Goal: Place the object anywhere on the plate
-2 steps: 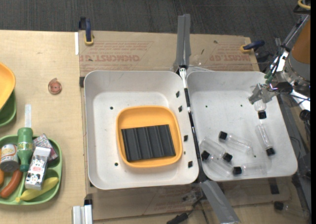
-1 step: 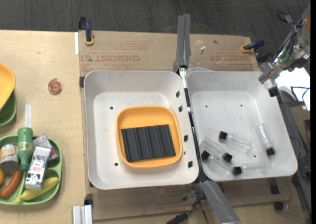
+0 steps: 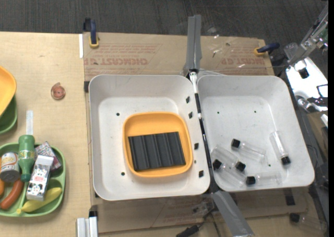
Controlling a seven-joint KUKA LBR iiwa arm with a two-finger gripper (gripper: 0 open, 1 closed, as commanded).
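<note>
Five clear plastic vials (image 3: 245,152) perhaps, black-capped, orange squarish plate (image 3: 156,121), ribbed dark insert (image 3: 156,151)

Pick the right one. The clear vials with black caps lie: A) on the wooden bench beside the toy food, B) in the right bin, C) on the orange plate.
B: the vials lie loose in the right bin, while the orange plate sits in the left bin.

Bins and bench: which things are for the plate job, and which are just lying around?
For the job:
- orange plate with a dark ribbed mat, in the left bin
- clear vials with black caps, in the right bin

Just lying about:
- green tray of toy food
- green bottle
- small pink disc
- blue and yellow clamps
</note>
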